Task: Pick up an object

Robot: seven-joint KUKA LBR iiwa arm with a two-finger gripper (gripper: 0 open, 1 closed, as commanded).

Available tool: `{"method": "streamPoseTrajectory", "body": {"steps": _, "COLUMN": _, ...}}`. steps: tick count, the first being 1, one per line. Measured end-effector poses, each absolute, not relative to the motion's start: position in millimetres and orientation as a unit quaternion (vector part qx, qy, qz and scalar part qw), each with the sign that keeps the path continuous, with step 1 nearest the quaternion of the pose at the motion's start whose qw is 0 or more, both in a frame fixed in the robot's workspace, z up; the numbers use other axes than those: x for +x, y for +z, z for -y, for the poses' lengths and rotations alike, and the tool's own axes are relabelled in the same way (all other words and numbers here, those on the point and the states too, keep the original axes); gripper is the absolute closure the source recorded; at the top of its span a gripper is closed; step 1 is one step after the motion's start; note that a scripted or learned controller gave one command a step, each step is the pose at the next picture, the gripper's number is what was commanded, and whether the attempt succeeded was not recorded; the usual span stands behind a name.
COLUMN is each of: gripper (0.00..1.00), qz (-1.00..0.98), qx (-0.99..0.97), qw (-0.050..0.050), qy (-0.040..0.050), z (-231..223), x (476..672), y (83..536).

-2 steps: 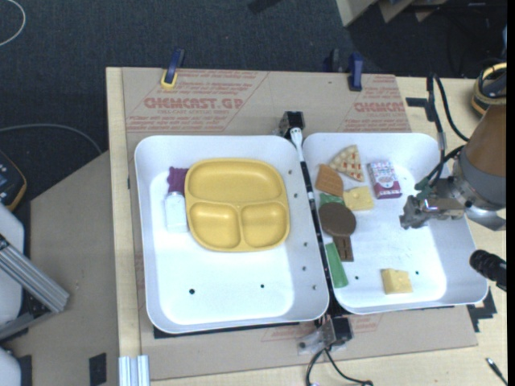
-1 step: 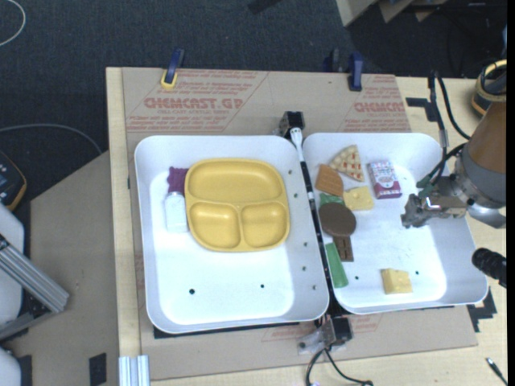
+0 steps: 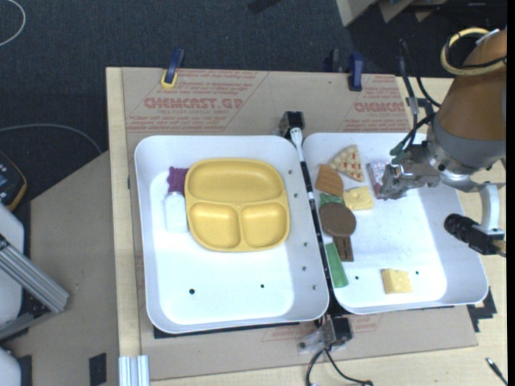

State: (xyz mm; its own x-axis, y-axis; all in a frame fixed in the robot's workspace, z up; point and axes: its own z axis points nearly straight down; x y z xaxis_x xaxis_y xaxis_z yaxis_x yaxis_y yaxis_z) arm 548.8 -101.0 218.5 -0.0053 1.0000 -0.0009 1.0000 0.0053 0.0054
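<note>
two white bins [image 3: 161,296], one yellow tray [image 3: 237,202], one hand [image 3: 392,185]

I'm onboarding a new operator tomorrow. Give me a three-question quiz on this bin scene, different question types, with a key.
1. True or false: the yellow divided plate lies in the right bin.
2. Which lies nearest the right bin's front edge? A. pizza slice B. yellow cheese cube C. brown spoon
3. Fill in: the gripper hovers over the ____ bin, next to a small wrapped item.

Key: 1 false, it lies in the left bin; 2 B; 3 right.
</note>
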Motion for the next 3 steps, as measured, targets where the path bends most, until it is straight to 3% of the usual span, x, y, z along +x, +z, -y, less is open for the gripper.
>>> {"method": "streamPoseTrajectory", "body": {"steps": 1, "gripper": 1.00, "qz": -0.709, "qx": 0.705, "qw": 0.003, "qy": 0.0021, "z": 85, "x": 599.5, "y": 233}}
{"method": "streamPoseTrajectory", "body": {"steps": 2, "gripper": 1.00, "qz": -0.708, "qx": 0.706, "qw": 0.002, "qy": 0.0015, "z": 68, "x": 628.3, "y": 230}}
{"method": "streamPoseTrajectory", "body": {"steps": 3, "gripper": 1.00, "qz": -0.708, "qx": 0.707, "qw": 0.002, "qy": 0.0006, "z": 65, "x": 639.0, "y": 221}}
